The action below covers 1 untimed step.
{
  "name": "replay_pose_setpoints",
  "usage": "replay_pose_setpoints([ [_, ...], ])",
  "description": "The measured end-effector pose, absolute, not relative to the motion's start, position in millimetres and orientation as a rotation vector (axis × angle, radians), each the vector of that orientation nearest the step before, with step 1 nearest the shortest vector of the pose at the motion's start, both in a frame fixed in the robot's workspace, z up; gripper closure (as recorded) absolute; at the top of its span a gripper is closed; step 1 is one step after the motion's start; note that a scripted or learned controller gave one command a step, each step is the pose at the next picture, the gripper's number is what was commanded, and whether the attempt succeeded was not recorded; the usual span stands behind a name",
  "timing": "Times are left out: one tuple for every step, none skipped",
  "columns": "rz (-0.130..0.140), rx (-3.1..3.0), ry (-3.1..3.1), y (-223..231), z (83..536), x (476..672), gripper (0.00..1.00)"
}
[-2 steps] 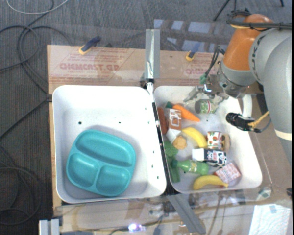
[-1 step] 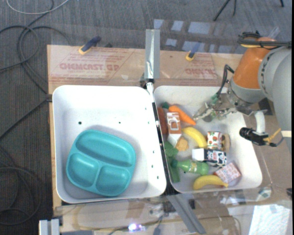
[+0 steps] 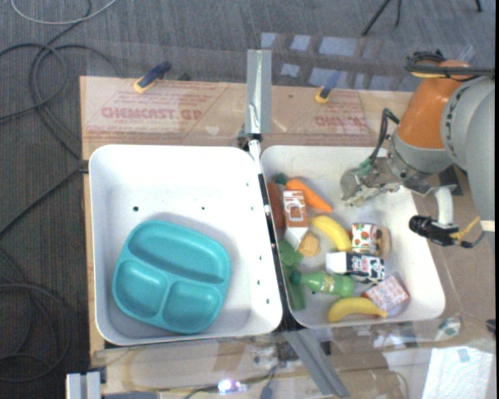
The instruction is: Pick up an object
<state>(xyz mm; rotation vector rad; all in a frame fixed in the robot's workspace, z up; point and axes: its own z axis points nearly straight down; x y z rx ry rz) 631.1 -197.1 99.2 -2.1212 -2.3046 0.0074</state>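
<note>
- The claw (image 3: pixel 355 187) hangs over the right bin (image 3: pixel 432 302); whether it's spread or pinched, I can't tell.
- Teal tray (image 3: pixel 171 276) sits in the left bin (image 3: pixel 108 173).

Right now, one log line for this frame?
gripper: over right bin, upper part, holds nothing seen | toys: in right bin | teal tray: left bin

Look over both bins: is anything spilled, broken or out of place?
Nothing stands out. The teal tray lies flat in the left bin; the toy foods sit jumbled but inside the right bin.
</note>
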Motion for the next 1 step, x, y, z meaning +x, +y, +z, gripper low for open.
replay_pose_setpoints([
  [0.004,-2.124,-2.308,-197.1,100.0,632.2,0.0],
])
